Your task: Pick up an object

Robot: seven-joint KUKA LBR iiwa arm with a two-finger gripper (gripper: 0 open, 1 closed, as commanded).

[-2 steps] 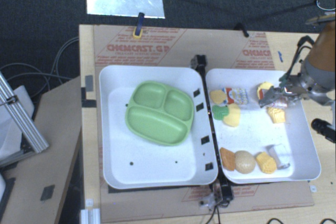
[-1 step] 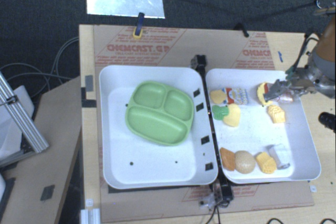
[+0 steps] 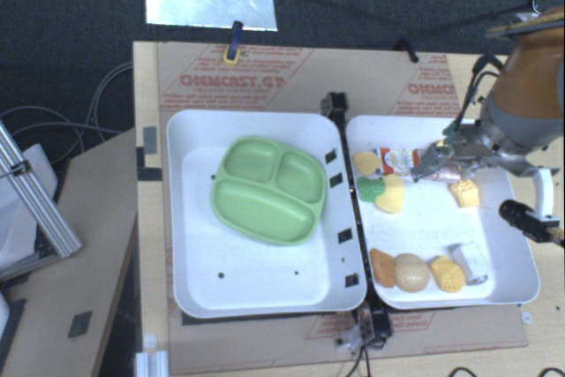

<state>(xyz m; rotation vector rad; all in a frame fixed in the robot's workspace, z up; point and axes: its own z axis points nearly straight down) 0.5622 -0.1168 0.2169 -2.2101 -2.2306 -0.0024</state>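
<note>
Counter surface of brown cardboard with red lettering fills the middle of the frame and carries two shallow white bins set side by side, touching along a dark divider at centre.

Left bin sits at centre left and holds a pale green divided plate, which lies flat and slightly turned, with three compartments.

Right bin sits at centre right and holds a scatter of small toy foods. The grey arm with its orange band comes in from the right edge of the frame, above the upper part of this bin. Its claw hangs low over the upper middle of the right bin, pointing toward the left; whether its fingers are wide or narrow cannot be told from this angle, and nothing can be seen between them.

Just left of the claw lies a red-and-white packet, with a yellow piece beside it near the bin's upper left corner. Below these are a green piece and a pale yellow round item, touching each other. A small tan block lies just below the claw, toward the right.

Along the bin's lower edge sit an orange piece, a beige rounded item, a yellow corn-like piece and a grey-white cylinder, close together in a row.
</note>
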